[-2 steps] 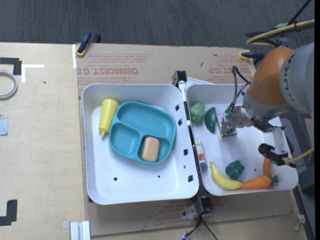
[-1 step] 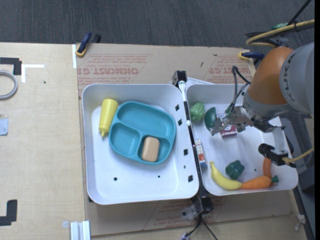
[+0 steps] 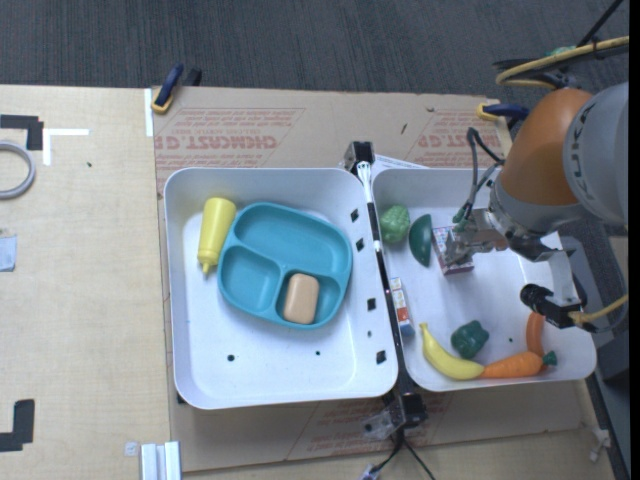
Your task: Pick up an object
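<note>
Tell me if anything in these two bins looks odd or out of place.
Nothing looks spilled or damaged. The yellow bottle lies on its side against the blue tray in the left bin. In the right bin, the banana and carrot lie along the near wall.

Two white bins (image 3: 200, 358) sit on brown cardboard with red print (image 3: 230, 128). The divided plate (image 3: 255, 248) is teal, the bottle (image 3: 213, 230) yellow, the banana (image 3: 445, 358) yellow, the carrot (image 3: 515, 366) orange, the arm (image 3: 560, 158) grey and orange.

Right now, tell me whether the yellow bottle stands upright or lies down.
Lying down: the bottle rests lengthwise on the left bin's floor, beside the blue tray.
</note>
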{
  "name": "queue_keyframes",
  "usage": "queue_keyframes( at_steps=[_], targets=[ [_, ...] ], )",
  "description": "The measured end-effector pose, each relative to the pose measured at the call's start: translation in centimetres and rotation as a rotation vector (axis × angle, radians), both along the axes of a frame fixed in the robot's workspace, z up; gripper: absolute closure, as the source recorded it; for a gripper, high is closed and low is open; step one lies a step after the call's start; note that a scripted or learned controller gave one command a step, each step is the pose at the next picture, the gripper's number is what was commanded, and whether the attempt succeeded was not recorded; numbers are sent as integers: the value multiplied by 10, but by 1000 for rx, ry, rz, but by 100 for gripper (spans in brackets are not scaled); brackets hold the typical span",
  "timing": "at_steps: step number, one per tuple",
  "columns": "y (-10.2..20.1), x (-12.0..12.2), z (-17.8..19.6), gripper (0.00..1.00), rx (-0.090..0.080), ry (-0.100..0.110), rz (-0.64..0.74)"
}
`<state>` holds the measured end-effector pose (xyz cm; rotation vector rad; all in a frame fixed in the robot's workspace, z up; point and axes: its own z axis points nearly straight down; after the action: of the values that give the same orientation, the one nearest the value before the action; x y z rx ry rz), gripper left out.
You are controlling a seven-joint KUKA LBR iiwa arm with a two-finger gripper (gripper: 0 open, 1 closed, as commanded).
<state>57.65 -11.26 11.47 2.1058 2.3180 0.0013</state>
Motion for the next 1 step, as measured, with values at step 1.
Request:
queue_keyframes(
  at_steps=[1],
  targets=[
    [0, 0, 0, 0, 0, 0, 0]
  ],
)
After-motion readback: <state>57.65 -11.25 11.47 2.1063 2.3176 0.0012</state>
